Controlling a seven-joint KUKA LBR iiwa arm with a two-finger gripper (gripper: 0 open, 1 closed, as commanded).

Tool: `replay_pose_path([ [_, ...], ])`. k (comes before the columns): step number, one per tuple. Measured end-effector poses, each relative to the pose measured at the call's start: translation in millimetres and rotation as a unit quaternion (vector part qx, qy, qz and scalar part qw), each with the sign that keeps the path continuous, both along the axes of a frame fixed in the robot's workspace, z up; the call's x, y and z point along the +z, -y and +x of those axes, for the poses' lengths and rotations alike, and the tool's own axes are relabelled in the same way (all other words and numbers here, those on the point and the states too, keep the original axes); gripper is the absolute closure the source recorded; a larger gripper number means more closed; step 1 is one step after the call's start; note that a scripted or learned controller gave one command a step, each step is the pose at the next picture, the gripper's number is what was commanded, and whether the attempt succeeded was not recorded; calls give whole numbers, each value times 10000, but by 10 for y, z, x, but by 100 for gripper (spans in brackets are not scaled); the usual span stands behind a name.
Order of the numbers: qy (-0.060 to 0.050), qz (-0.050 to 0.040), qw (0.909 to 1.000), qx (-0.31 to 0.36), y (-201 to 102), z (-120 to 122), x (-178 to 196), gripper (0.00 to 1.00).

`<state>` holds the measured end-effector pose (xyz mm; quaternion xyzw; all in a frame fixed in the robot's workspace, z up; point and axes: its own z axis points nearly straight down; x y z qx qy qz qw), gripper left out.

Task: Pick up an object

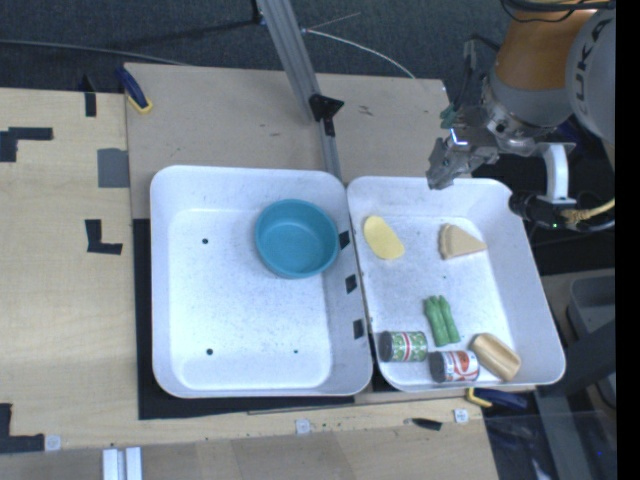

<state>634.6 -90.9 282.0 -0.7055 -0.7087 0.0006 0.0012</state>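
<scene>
My gripper [443, 173] hangs over the back edge of the right bin [520, 268], above and behind its contents, with nothing seen between its fingers. In that bin lie a yellow oval piece [383, 238], a tan wedge [459, 241], a green pod-like piece [440, 319], a green-labelled can [403, 346], a red-labelled can [455, 365] and a tan bread roll [496, 355]. A blue bowl [295, 238] sits at the back right of the left bin [200, 298].
A slanted metal pole [296, 58] rises from the seam between the bins at the back. The two cans and the roll crowd the right bin's front corner. Black cables and a white bracket [556, 173] hang by the arm on the right.
</scene>
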Motion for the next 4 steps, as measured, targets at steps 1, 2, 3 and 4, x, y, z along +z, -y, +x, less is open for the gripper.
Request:
replay_pose_path([
  [1, -12, -1, 10000, -1, -491, -245, -215, 100],
  [2, -6, 0, 10000, 4, -957, -473, -216, 100],
  [3, -12, 1, 10000, 6, -1423, -747, -342, 100],
  [4, -12, -4, 10000, 7, -1912, -847, -567, 100],
])
